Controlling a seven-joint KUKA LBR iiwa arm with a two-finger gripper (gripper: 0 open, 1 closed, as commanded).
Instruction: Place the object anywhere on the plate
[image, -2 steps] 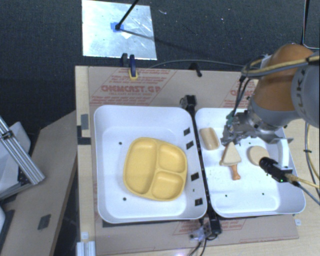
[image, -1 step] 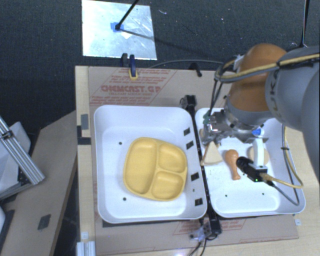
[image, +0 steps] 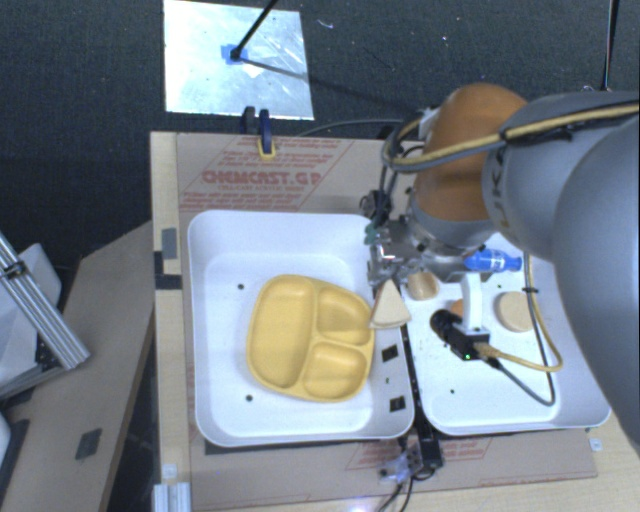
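Claw (image: 385, 285): closed on a pale tan wedge-shaped object (image: 390, 308), hanging just below its tips, beside the yellow sectioned plastic plate (image: 305, 340) and over that plate's near edge, likely mid-transfer. Beyond the claw, round tan pieces (image: 515, 312) and a blue item (image: 492, 262). Wrist bulk hides the finger bases; wedge's material unclear.

Dark speckled floor (image: 80, 100); shiny metal sheet (image: 238, 58); cardboard-topped bench (image: 270, 170).
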